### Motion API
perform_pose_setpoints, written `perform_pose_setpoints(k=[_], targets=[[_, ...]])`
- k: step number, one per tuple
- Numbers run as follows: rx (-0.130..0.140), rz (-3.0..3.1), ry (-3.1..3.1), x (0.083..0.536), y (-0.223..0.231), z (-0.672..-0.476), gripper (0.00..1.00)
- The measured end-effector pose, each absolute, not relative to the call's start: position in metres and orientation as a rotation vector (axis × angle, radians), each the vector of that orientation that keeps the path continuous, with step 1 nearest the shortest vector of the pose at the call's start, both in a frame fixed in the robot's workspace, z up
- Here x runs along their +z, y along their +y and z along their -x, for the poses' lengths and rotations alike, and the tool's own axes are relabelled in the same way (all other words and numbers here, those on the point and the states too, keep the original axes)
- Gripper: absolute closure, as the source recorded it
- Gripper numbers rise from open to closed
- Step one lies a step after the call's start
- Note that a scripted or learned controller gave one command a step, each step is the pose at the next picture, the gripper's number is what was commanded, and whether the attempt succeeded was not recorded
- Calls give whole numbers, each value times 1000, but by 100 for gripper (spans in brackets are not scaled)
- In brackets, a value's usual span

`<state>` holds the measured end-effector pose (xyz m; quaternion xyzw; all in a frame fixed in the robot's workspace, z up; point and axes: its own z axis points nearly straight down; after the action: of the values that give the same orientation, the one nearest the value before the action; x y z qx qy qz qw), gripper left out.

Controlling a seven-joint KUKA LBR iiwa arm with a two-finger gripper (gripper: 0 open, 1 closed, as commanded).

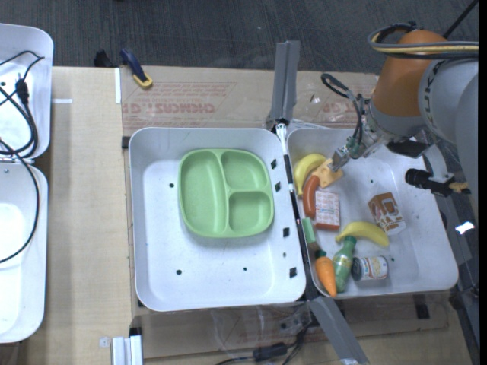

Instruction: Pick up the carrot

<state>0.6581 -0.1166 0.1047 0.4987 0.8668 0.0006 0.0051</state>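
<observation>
The carrot (326, 275) is orange and lies in the right bin (426, 276), at its front left corner against the wall, tip toward the front. A green stalk (309, 231) runs back from it along the divider. My gripper (340, 158) hangs over the back left part of the same bin, well behind the carrot. It sits just above a small orange-yellow piece (329, 176) next to a banana (305, 168).
Beside the carrot stand a green bottle (343, 262) and a small can (371, 268). A second banana (364, 233), a red-white box (328, 209), a red sausage (310, 196) and a brown packet (385, 212) crowd the right bin. The left bin (152, 265) holds a green divided plate (226, 192).
</observation>
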Motion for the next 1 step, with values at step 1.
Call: perform_pose_setpoints(k=[1], targets=[[0, -1562, 2717, 103, -116, -657, 0]])
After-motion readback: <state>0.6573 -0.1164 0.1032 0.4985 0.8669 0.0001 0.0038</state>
